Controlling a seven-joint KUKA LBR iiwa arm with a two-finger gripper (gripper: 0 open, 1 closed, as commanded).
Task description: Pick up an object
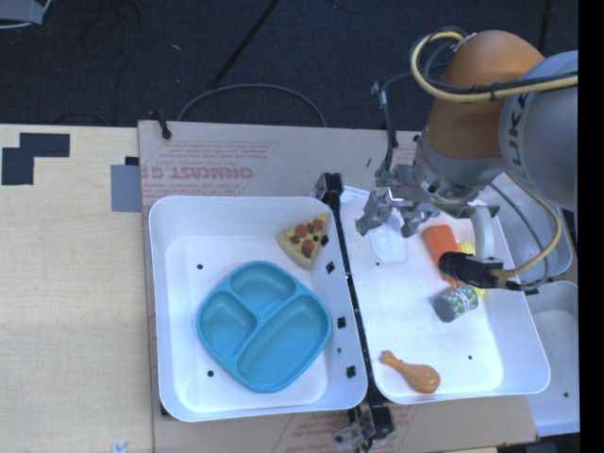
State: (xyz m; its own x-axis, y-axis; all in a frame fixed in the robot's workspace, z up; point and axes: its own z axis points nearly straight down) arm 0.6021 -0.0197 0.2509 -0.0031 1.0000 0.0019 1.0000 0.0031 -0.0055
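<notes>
The arm [500, 111] is cut off by the picture's right edge, so its base cannot be seen. It covers the far right corner of the right bin [472, 366] and part of that bin's far rim. At the gripper [389, 217], the fingers are too small and blurred to tell whether they stand apart or together. An orange object [440, 240] near the bin's far rim is partly hidden under the wrist, and a dark piece overlaps its near end; its full shape cannot be told. The print on the small can [457, 302] is too small to read. At the picture's bottom edge, the table [75, 328] is cut off.
</notes>
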